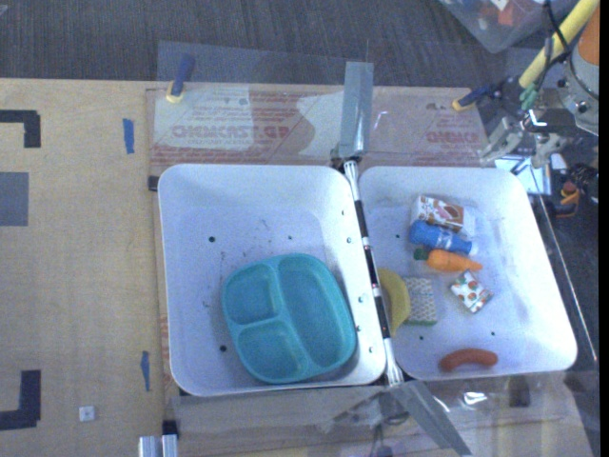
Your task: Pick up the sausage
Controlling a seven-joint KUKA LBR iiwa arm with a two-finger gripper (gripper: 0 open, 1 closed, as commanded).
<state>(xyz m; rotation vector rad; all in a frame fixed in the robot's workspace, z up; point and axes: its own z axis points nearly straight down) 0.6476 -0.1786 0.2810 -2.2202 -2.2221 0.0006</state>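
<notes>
Sausage (468,359) lies untouched at the near edge of the right bin (547,284), well apart from the claw (525,137), which hangs beyond the bin's far right corner; whether the claw is open or closed cannot be told. Reaching, gripping and lifting all appear left to do

A teal divided tray (288,318) fills the left bin (190,198); a banana (396,296) and possibly a carrot (451,262) lie in the right bin (542,293).
</notes>
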